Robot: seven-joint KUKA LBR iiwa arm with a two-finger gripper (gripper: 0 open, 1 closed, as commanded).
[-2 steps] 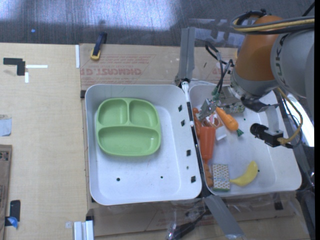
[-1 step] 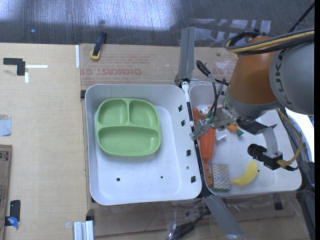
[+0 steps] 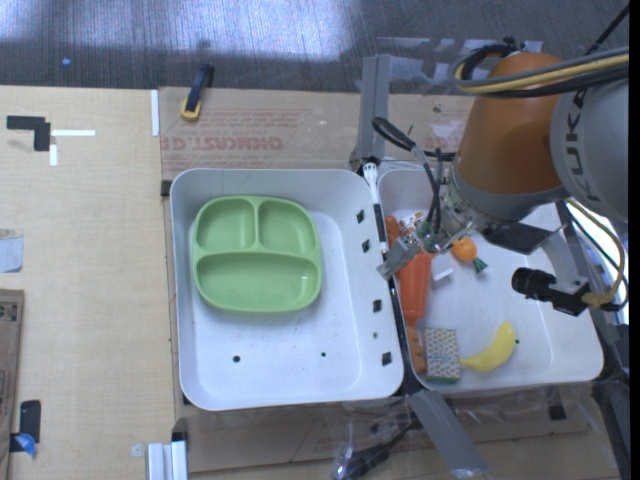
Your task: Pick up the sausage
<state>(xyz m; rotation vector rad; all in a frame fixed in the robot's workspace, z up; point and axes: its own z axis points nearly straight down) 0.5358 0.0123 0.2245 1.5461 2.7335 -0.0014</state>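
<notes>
The sausage (image 3: 415, 293), a long orange-red piece, lies lengthwise by the left wall of the right bin (image 3: 560, 363). My gripper (image 3: 418, 246) hangs low over the sausage's far end, under the arm's big orange band (image 3: 505, 118). The wrist and cables hide whether it touches the sausage.
In the right bin a yellow banana (image 3: 492, 350) and a speckled tan block (image 3: 442, 353) lie near the front, and a small orange piece with a green tip (image 3: 466, 251) sits beside the gripper. The left bin (image 3: 290, 358) holds a green divided plate (image 3: 258, 253).
</notes>
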